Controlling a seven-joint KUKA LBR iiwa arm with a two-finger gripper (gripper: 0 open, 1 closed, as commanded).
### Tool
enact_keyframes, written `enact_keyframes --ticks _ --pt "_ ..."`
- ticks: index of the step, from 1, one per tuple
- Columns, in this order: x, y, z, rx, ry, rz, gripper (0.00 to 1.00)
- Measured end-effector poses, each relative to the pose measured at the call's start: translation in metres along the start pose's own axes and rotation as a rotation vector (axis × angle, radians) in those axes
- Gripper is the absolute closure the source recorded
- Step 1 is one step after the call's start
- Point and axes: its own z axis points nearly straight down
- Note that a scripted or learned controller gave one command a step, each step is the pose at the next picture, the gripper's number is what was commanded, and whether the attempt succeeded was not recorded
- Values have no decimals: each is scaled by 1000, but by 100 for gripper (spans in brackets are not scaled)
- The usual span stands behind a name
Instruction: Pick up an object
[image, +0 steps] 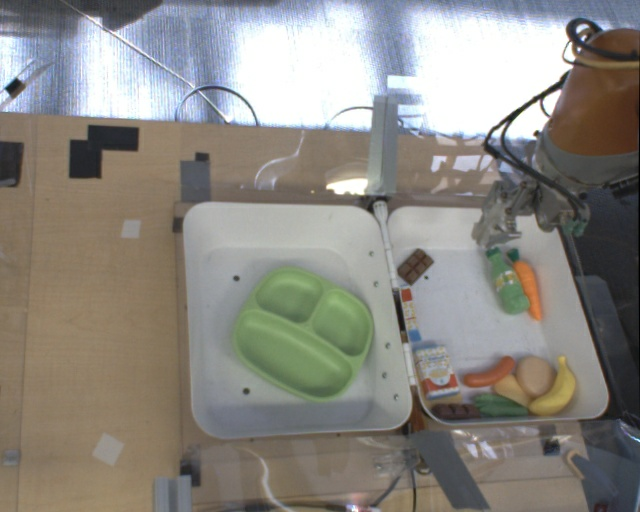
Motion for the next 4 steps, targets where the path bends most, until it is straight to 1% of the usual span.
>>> enact_keyframes --ticks 1,2,3,4 --pt "-21 -3 116 -6 24 -64 100" --pt "-24 -4 110 -3 13 -64 0" --pt "-21 -54 135 -3 20 -87 0" --pt "-26 -52 119 1 1 -90 100"
